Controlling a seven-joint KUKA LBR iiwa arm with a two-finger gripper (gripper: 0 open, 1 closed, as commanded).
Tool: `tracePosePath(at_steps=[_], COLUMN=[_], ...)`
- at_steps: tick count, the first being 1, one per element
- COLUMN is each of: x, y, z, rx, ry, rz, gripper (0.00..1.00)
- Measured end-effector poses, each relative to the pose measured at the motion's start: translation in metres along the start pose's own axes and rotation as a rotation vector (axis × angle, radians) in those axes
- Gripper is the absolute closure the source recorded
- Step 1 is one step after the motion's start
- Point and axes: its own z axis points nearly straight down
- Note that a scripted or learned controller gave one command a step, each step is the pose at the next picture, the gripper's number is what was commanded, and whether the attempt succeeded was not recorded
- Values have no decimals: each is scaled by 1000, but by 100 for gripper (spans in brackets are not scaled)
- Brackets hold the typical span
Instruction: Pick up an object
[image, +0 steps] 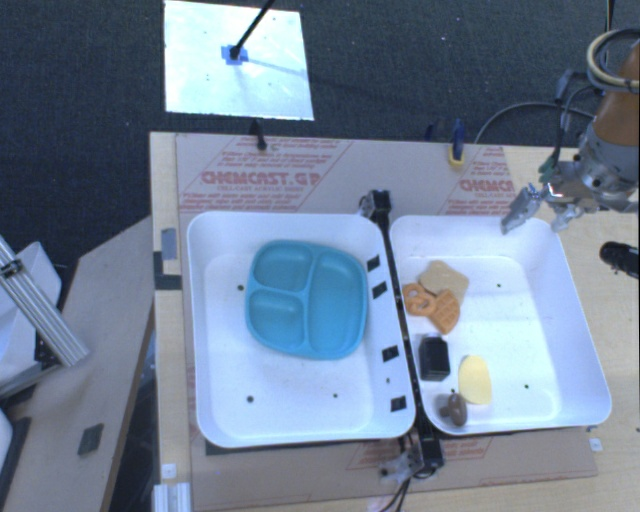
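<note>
2 white bins side by side on table (300, 165). Left bin (215, 330): blue divided plate (305, 298), lying flat near centre. Right bin (560, 330): tan bread-like piece (444, 277), pretzel-shaped item (417, 298) and orange-brown piece (446, 314) clustered close together at its left side; below these, small black block (434, 357), pale yellow oval (475, 380), brownish lump (455, 409) near front wall. Far right, jaws (540, 212) spread wide, pinching nothing, hanging over right bin's back right corner, well apart from all items.

Blue divided plate (305, 300) in left bin (215, 400), open claw (540, 210) above right bin (560, 330)
</note>
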Motion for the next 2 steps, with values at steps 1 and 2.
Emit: tracePosePath(at_steps=[1, 2], x=[1, 1], y=[3, 2], z=[-9, 53], rx=[-13, -10], ry=[-3, -2], rz=[-3, -2], gripper=[0, 0])
